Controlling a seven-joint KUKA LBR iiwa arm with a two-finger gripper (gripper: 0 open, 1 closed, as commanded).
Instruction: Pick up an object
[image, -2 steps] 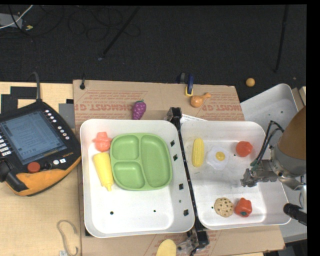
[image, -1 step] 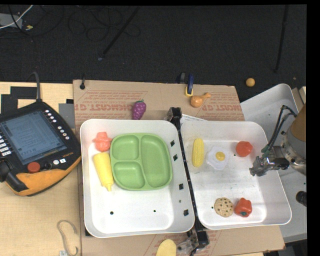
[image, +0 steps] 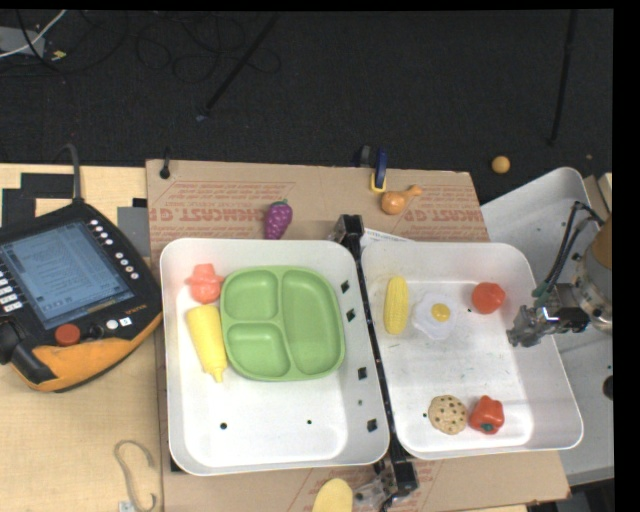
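Far left of the fingers, in the left white bin (image: 190, 440): green three-compartment plastic plate (image: 280, 324), with yellow bottle-shaped toy (image: 206, 340) touching its left edge. Nearer, in the right white bin (image: 560, 420): yellow corn cob (image: 397, 304), fried-egg toy (image: 437, 315), round red tomato (image: 488, 297), speckled cookie (image: 447, 413), red pepper (image: 487, 415). At that bin's right rim, dark two-finger gripper (image: 527, 330); fingers too blurred to tell whether apart or together, nothing visibly between them.

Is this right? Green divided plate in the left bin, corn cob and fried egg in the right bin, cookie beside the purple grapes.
Not quite. In the camera view the cookie lies beside the red pepper in the right bin. The purple grapes sit on the cardboard behind the bins. The rest holds.
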